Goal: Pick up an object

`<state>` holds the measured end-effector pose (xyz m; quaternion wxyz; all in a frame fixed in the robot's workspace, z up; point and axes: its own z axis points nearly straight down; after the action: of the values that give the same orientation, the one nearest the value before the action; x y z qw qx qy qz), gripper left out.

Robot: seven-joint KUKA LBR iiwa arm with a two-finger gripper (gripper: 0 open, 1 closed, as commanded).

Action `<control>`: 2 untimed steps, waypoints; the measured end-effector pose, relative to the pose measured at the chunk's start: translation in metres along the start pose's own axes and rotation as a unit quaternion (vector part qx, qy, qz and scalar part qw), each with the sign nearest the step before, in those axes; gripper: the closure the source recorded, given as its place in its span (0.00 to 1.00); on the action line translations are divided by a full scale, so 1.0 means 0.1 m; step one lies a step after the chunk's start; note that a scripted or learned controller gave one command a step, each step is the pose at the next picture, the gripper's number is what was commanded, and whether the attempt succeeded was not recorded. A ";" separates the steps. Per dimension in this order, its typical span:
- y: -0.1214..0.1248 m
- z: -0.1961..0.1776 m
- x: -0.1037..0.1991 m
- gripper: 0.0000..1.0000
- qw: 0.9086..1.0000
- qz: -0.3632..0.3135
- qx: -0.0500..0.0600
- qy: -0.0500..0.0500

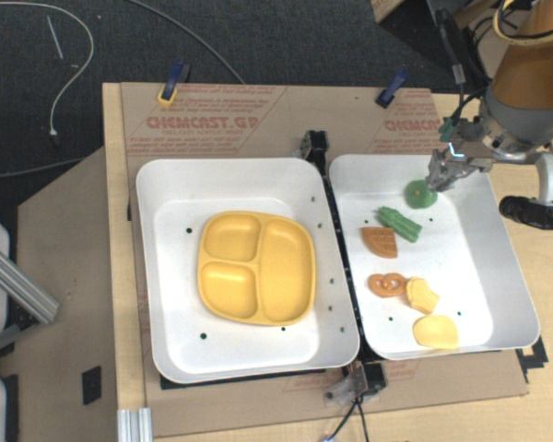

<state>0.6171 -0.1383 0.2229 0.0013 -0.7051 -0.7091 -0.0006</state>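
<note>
My gripper (440, 179) hangs over the back of the right bin (507, 274), just above and to the right of a round green piece (420, 194). In front of it lie a dark green pickle-like piece (399, 222), an orange-brown wedge (380, 241), an orange ring-shaped piece (385, 284), a small yellow piece (421, 295) and a pale yellow piece (436, 331). I see nothing held between the fingers, and their spacing is too small to judge.
The left bin (166, 201) holds a yellow divided plate (256, 267). Blue clamps (173, 82) pin the cardboard at the back. A black clip (314, 143) sits between the bins at the rear.
</note>
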 end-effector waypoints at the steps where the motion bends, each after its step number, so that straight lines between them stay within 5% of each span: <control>1: -0.11 -0.07 0.46 1.00 1.000 0.000 0.000 0.000; 2: -0.21 0.04 0.99 1.00 1.000 0.001 0.001 0.000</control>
<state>0.5955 -0.0390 0.2196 0.0021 -0.7055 -0.7087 0.0004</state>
